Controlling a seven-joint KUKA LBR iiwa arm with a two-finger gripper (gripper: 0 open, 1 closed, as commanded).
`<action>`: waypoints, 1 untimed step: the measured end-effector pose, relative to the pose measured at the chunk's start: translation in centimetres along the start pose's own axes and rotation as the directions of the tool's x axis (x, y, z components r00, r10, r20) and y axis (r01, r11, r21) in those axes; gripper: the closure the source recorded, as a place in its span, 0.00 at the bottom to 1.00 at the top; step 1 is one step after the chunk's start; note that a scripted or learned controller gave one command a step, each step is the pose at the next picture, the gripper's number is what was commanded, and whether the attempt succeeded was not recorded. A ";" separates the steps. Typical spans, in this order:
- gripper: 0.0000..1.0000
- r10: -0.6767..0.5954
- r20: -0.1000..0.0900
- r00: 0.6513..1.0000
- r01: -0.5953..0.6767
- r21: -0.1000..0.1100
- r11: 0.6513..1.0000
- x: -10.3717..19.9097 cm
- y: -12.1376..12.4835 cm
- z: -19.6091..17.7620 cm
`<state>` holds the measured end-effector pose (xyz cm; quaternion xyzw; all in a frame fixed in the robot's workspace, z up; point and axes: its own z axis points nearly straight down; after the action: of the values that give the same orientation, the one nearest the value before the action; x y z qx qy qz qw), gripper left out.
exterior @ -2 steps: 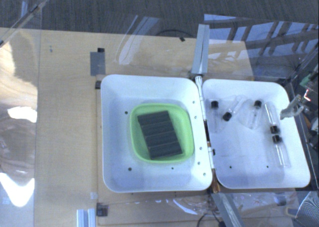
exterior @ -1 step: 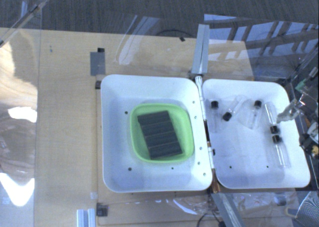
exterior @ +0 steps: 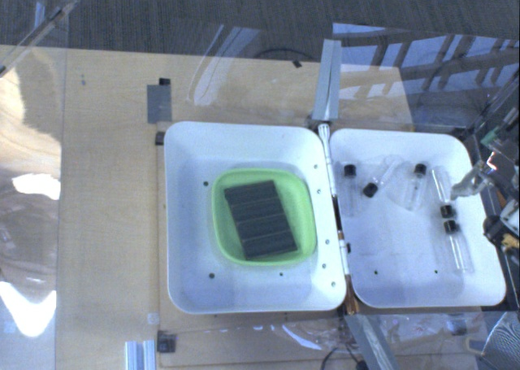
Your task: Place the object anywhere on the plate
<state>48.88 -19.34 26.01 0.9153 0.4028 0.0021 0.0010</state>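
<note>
A lime-green square plate [exterior: 302, 222] sits in the middle of the left white bin [exterior: 187, 279]. A dark grey ribbed block [exterior: 260, 219] lies flat on the plate, turned slightly off square, well inside the rim. At the right edge of the view, part of the arm's gripper [exterior: 481, 179] hangs over the far right side of the right bin [exterior: 406, 287]. It is far from the plate and the block, and nothing visible hangs from it.
Several clear tubes with black caps lie scattered in the right bin: one [exterior: 416, 184] near the middle and a long one [exterior: 452, 226] by the right wall. A grey metal bar [exterior: 327, 88] stands behind the seam between the bins.
</note>
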 end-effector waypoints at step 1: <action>0.00 0.044 0.002 0.999 -0.044 -0.001 0.999 -0.6 0.4 -2.0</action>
<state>48.80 -20.03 27.98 0.9239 0.3826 0.0016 0.0018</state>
